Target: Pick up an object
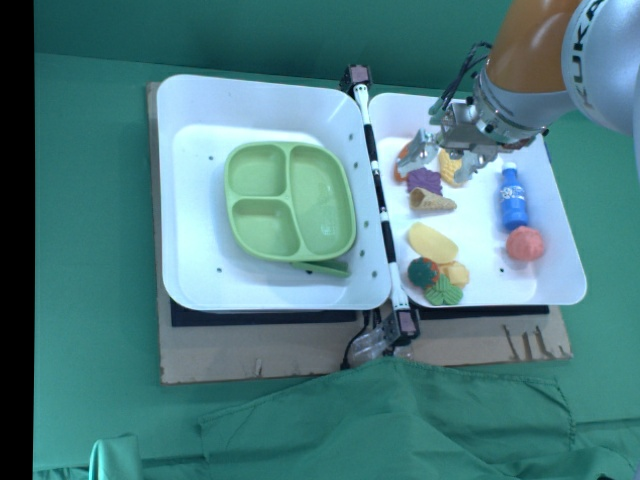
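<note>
**Claw over the toy food**

The gripper [447, 158] hangs in the right bin [560, 278], its two fingers spread apart, pinching nothing. A yellow corn [450, 171] sits right under them. Purple grapes [424, 180] lie just left. A blue bottle [512, 198] lies to the right.

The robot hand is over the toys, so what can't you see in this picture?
- Gripper, camera view: its body hides whether the fingers hold anything.
- Orange toy and yellow toy: partly covered by the gripper, too small to name.
- Arm: cut off by the top and right edges.
</note>
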### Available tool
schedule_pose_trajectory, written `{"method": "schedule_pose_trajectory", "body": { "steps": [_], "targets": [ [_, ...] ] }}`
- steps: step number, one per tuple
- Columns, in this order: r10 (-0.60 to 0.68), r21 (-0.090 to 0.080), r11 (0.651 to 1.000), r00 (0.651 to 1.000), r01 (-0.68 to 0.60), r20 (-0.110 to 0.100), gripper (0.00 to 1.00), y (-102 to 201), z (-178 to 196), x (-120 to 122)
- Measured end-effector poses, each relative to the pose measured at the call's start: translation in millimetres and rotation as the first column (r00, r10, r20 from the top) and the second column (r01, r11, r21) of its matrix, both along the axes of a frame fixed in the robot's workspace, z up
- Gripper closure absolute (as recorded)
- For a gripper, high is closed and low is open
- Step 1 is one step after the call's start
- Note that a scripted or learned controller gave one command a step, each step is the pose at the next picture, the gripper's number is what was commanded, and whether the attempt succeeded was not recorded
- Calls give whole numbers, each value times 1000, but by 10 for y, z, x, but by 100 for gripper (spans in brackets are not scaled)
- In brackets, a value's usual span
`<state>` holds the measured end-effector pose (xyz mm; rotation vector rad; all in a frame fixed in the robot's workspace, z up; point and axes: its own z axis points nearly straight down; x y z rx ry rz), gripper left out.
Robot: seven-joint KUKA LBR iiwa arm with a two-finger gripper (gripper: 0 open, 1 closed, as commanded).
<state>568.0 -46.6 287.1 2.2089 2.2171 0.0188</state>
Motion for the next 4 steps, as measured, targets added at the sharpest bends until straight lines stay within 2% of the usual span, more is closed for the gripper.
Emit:
{"method": "schedule_pose_trajectory", "body": {
  "steps": [1, 2, 3, 4],
  "targets": [
    [-16, -2, 1000, 1000, 16, -22, 0, -666, -586, -571],
    [-10, -2, 1000, 1000, 10, -9, 0, -769, -1007, -329],
    [-3, -2, 1000, 1000, 3, -9, 0, -449, -953, 124],
    [-9, -3, 1000, 1000, 9, -6, 100, -475, -831, 116]
  ]
}}
